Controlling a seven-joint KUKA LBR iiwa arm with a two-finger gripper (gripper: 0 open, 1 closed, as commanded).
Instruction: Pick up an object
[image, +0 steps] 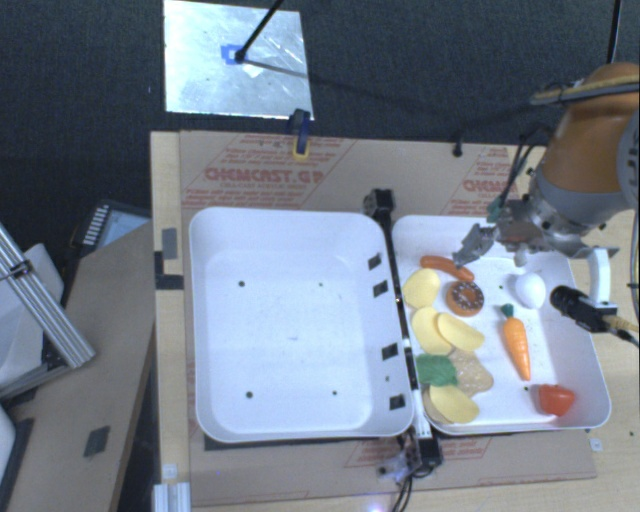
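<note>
You are watching the claw (478, 243) hovering over the right bin (590, 372), its grip state impossible to tell, just above the sausage (447, 266) lying among toy foods.

A single fixed camera is looking down at a slant from above the brown cardboard-covered bench (330, 165), standing far enough back to be taking in both shallow white plastic bins (290, 330) side by side, the grey-and-orange arm (590, 140) entering from the right
</note>
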